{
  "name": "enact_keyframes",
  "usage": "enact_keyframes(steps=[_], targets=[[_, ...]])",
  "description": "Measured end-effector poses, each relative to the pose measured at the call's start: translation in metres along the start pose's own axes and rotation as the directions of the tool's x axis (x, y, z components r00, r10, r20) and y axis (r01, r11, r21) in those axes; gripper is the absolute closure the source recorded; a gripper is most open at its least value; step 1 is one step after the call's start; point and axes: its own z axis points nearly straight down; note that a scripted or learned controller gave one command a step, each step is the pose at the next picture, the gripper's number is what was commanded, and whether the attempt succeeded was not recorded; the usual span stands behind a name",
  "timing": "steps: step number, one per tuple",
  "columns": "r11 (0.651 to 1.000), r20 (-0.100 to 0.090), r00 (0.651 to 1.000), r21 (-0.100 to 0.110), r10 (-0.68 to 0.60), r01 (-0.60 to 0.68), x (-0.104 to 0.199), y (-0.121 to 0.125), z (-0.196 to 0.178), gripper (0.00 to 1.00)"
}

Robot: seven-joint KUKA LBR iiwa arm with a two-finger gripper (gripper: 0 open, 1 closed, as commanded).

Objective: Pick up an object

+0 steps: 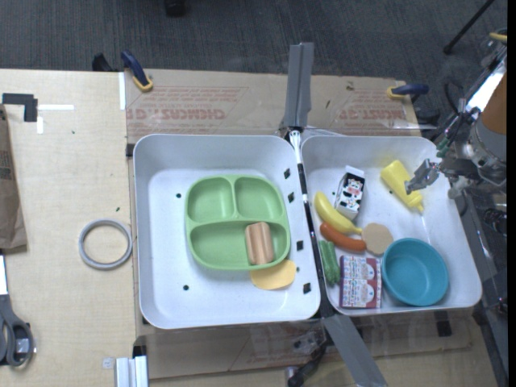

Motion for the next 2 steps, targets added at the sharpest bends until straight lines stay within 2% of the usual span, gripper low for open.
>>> enact_keyframes(steps=[1, 2], targets=[[0.956, 0.000, 0.956, 0.001, 0.294, -0.294, 0.075, 0.022, 0.062, 0.00], [0.986, 0.000, 0.986, 0.000, 0.167, -0.167, 0.013, -0.020, -0.029, 0.00]])
